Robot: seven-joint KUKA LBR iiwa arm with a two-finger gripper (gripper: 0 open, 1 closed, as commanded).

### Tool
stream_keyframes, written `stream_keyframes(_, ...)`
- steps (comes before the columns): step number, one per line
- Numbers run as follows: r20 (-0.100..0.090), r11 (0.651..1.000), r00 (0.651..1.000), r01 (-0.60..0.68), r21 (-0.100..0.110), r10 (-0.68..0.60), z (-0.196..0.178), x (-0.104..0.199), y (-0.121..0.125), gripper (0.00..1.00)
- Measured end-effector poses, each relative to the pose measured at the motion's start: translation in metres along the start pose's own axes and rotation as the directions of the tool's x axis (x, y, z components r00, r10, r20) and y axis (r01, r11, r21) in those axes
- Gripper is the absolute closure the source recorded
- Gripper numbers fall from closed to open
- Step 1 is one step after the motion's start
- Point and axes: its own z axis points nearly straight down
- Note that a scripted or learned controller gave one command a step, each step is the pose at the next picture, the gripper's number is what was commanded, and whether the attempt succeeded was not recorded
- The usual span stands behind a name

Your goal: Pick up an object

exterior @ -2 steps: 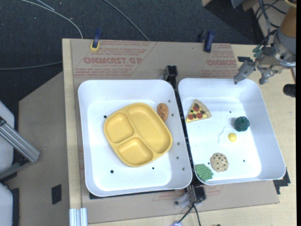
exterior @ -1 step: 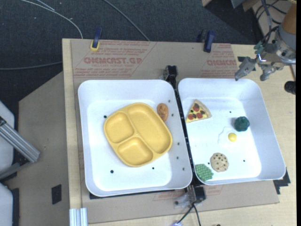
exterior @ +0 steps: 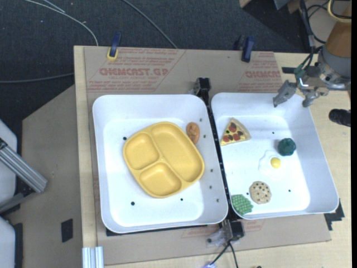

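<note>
My gripper (exterior: pixel 294 98) hangs over the far right corner of the right bin (exterior: pixel 318 166), open, with nothing between its fingers. Below it in that bin lie a pizza slice (exterior: pixel 235 132), a dark green ball-like piece (exterior: pixel 286 146), a fried egg (exterior: pixel 272 162), a speckled cookie (exterior: pixel 260 192) and a green checkered piece (exterior: pixel 241 204). The green ball is the nearest of them to the gripper, and a clear gap separates the two. The left bin (exterior: pixel 111 205) holds a yellow divided plate (exterior: pixel 163 158) with a small brown pastry (exterior: pixel 193 132) at its right edge.
Both bins sit on a cardboard sheet (exterior: pixel 167 66) held by two clamps (exterior: pixel 114 46) at the back. A black bracket (exterior: pixel 203 86) stands between the bins at the far side. Cables and dark floor lie beyond the bench.
</note>
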Motion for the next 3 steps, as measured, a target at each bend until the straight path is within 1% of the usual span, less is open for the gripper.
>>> stream_keyframes(1,0.000,1.000,1.000,0.000,-0.002,0.000,0.046,-0.007,0.005,0.00)
stream_keyframes(2,0.000,1.000,1.000,0.000,0.000,0.000,0.091,-0.013,0.005,0.00)
stream_keyframes(3,0.002,1.000,1.000,0.001,-0.007,-0.001,0.077,-0.013,0.006,1.00)
